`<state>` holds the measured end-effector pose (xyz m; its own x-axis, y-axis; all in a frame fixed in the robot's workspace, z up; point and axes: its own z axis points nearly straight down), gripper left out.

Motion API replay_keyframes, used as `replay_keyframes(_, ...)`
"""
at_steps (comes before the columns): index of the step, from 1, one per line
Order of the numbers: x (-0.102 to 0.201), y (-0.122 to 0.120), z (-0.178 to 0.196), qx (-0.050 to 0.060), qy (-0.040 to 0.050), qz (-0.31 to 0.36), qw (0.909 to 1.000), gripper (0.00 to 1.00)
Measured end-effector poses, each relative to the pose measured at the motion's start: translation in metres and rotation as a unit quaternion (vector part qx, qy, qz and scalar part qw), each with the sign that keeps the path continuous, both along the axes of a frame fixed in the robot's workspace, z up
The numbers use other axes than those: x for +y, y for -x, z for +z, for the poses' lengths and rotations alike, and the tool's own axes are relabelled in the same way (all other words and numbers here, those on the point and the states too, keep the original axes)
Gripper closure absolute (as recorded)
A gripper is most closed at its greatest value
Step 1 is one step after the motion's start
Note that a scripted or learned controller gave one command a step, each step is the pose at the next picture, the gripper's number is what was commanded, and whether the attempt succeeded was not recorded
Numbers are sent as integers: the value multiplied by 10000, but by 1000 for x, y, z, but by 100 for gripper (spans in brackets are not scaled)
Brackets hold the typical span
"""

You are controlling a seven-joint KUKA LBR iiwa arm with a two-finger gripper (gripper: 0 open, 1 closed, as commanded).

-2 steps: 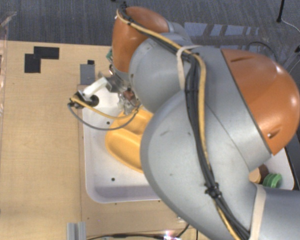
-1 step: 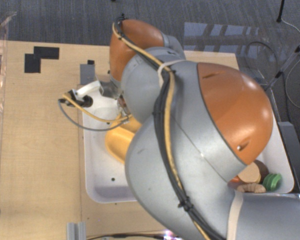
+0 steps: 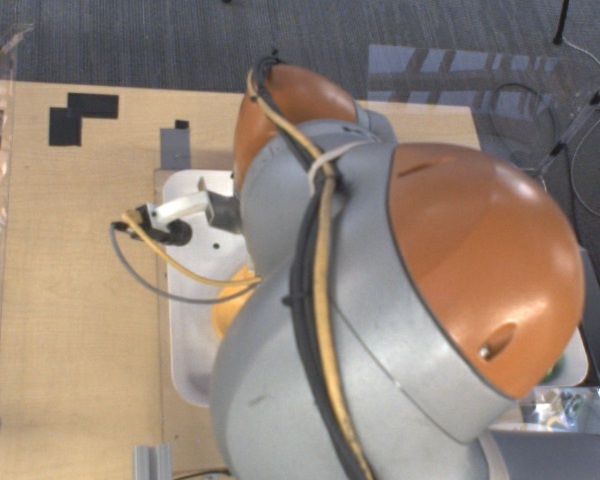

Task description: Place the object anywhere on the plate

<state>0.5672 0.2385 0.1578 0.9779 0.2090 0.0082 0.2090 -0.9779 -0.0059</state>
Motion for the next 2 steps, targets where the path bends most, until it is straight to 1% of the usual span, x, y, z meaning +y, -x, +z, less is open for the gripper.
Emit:
replay_keyframes(1, -5, -95, 45, -29, 21, 86, 10000, 100)
replay_keyframes(2, -3, -94, 43, -4, 21, 98, 10000, 0)
